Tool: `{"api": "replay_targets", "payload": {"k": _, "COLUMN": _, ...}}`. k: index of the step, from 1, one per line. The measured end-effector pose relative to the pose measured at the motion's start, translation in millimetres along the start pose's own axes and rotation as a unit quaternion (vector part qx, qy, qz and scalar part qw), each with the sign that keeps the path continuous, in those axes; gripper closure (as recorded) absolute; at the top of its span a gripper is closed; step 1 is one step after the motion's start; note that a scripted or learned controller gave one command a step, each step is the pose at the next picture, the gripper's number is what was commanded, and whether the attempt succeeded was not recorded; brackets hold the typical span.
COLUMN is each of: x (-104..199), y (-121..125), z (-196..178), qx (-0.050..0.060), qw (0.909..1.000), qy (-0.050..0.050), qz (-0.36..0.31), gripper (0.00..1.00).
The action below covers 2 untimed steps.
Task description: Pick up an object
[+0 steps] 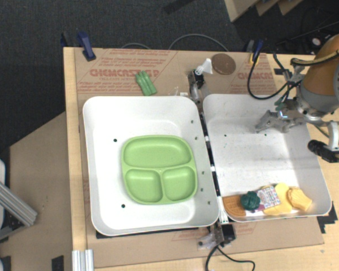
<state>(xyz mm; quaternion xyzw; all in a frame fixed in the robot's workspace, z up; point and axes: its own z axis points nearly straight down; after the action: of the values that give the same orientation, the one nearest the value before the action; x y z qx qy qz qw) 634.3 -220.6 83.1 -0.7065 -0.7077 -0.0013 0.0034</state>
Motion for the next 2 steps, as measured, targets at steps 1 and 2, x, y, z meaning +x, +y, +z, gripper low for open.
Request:
{"api": "replay_targets", "payload": {"k": 1, "x": -1, "y": 1, "z": -13, "qx": -0.002, "qw": 1.0000, "qy": -0.002, "qz": -0.001, "gripper": 1.00}}
{"api": "replay_targets", "payload": {"k": 2, "x": -3, "y": -13, "z": -60, "qx": -0.005, "qw": 1.0000, "qy": -0.005, "qz": 0.001, "gripper": 1.00}}
